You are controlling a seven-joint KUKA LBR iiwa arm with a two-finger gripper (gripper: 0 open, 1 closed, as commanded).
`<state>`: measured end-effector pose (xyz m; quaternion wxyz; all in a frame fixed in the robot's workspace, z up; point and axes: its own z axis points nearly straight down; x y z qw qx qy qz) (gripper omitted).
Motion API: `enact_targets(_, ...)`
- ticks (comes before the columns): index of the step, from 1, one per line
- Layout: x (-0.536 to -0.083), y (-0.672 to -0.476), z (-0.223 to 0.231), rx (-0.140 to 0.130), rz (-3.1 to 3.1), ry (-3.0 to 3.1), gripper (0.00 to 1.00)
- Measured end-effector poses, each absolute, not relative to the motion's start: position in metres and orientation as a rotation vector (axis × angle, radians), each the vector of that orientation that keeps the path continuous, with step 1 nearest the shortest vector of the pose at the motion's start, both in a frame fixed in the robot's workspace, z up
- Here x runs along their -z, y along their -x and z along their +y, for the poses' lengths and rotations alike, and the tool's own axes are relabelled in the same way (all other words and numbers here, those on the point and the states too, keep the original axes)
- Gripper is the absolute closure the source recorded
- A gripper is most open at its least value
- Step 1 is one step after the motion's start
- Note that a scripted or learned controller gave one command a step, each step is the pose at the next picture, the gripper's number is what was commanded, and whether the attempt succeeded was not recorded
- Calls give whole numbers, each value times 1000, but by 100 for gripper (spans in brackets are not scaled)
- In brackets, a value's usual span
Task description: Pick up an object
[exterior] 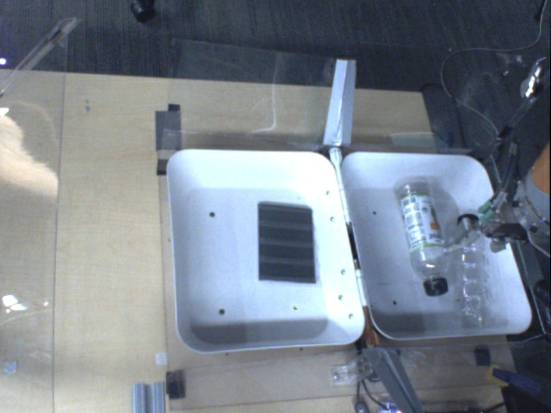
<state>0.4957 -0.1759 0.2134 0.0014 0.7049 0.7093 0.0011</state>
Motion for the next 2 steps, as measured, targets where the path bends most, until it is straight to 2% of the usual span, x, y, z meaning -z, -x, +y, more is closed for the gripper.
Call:
enact_targets(1,-240,-553,-184,-6,2406,-2008,0)
enact_targets(2,-281,-574,-179,-6,2454,-1950,0)
